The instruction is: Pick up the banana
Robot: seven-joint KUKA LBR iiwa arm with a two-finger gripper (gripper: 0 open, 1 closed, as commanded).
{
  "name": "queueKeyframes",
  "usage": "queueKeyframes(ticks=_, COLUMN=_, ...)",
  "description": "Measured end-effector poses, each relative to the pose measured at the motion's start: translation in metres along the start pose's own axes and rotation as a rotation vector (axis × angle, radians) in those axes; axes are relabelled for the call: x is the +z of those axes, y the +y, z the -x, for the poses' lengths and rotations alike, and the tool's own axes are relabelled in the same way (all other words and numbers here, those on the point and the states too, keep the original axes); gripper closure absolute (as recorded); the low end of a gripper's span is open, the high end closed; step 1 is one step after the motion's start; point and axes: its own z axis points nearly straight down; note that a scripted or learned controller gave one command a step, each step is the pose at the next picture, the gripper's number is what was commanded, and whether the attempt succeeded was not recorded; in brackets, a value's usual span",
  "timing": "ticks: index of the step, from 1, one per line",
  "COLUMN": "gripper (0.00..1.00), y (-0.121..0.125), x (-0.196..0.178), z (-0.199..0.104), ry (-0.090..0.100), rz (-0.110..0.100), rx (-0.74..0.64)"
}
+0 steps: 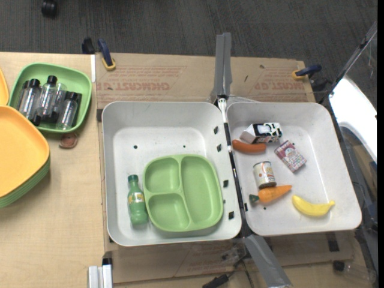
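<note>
- In the camera view, the banana (312, 206) lies flat on the floor of the right bin (318, 125). It is near the front corner on the far right, with its curved back to the front wall.
- The banana touches nothing. The carrot (273, 194) is just beside it on the left, with a small gap between them.
- The little can (264, 174) stands upright just behind the carrot. The pink packet (290, 156) lies flat further back, and so does the long orange-red toy (248, 147). A black and white toy (264, 131) sits at the back, right by the orange-red toy.
- I think all the small things share one bin so the arm can reach them from its side. The low walls keep them from rolling off.
- The left bin (156, 128) holds a green tray (183, 192) with three parts. A green bottle (137, 199) lies beside the tray, on its left.
- On the bench to the far left are a green dish of dark bottles (51, 98) and a stack of orange plates (21, 155). They are well apart from the banana.
- I cannot tell if the claw is spread or pressed together, or how far it is from the banana.
- The arm comes in from the right, and the banana lies on that side, so I think it is an easy reach.
- Nothing lies on the banana, so I think a grab from above would work.
</note>
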Motion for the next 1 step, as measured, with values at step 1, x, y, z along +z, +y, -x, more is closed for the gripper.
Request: queueKeyframes(ticks=1, gripper=1.0, y=0.0219, x=-0.0189, z=-0.1068, ry=-0.001, rz=-0.001, rx=-0.014)
